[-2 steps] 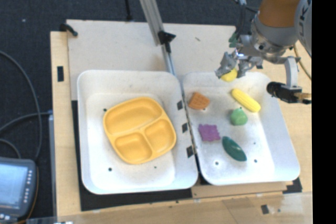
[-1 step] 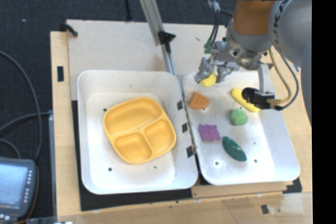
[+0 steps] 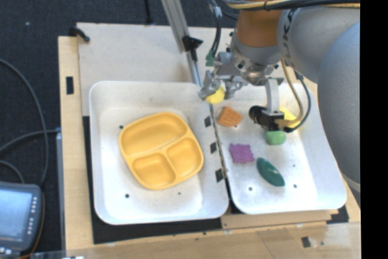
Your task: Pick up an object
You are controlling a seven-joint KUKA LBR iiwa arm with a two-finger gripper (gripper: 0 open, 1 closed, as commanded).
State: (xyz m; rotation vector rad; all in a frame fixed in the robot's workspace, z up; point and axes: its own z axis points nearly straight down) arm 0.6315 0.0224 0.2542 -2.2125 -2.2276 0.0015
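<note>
My gripper (image 3: 217, 89) hangs over the top of the divider between the two bins, below the orange wrist band. A small yellow object (image 3: 214, 96) sits between its fingers, and the gripper is shut on it. In the right bin (image 3: 315, 191) lie an orange ridged piece (image 3: 229, 116), a purple piece (image 3: 241, 153), a dark green oval (image 3: 270, 171), a small light green object (image 3: 276, 137) and a yellow object (image 3: 290, 118) partly behind a black part of the arm.
A yellow three-compartment tray (image 3: 160, 148) lies in the left bin (image 3: 103, 191). A slanted metal post (image 3: 173, 9) rises behind the bins, close to the gripper. The arm's grey body covers the right bin's far right side.
</note>
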